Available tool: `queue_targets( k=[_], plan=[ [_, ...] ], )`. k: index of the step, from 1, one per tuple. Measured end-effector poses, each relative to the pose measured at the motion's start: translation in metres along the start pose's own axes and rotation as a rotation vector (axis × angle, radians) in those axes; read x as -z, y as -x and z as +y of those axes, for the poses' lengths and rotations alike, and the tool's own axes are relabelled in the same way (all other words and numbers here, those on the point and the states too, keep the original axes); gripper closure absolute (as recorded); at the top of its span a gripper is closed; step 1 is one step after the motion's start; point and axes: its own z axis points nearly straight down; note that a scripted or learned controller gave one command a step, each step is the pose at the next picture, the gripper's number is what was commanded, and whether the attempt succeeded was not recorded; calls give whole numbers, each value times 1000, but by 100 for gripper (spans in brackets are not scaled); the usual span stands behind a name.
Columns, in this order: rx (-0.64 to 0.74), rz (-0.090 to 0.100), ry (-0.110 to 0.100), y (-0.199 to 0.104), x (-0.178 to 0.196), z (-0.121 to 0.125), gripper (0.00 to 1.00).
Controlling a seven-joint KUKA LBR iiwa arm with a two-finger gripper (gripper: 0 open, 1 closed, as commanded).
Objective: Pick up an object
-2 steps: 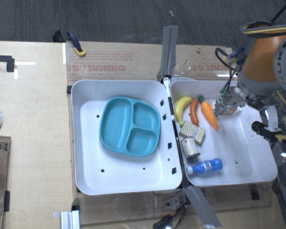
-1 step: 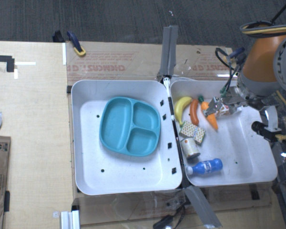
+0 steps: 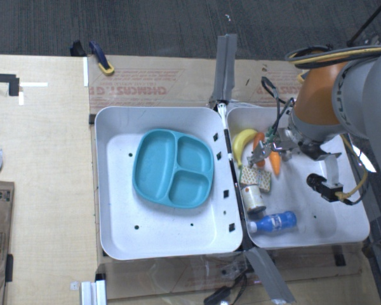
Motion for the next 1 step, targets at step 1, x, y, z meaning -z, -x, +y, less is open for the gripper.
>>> queue_targets(
  k=[1],
  plan=[
    [-4,0,-3,1,7,0,100]
  ],
)
